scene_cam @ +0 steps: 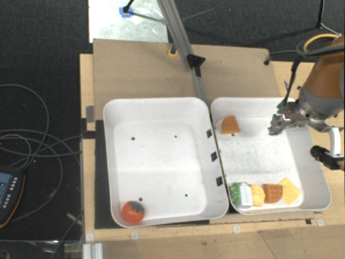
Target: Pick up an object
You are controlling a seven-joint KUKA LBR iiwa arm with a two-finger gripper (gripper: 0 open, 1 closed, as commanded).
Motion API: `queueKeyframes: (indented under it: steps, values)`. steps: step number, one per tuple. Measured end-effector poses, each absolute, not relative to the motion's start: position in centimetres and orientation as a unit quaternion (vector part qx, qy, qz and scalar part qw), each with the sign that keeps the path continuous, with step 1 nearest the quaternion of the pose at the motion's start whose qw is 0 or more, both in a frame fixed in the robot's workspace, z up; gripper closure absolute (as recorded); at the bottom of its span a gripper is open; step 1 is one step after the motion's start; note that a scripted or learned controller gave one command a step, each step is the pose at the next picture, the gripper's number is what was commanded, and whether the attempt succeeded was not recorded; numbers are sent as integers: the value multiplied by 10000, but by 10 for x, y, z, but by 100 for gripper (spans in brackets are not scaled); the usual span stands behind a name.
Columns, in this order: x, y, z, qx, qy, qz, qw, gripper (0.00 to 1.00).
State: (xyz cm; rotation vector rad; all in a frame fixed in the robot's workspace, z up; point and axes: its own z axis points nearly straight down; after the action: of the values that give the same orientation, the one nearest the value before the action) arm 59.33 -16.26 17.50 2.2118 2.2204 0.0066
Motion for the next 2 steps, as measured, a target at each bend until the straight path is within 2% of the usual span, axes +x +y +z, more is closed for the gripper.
queueKeyframes:
  steps: [1,2]
  values:
    - [600,-171,235,7054,7088,20,43,100]
    - [601,-171,267,7052,7090,15,27,100]
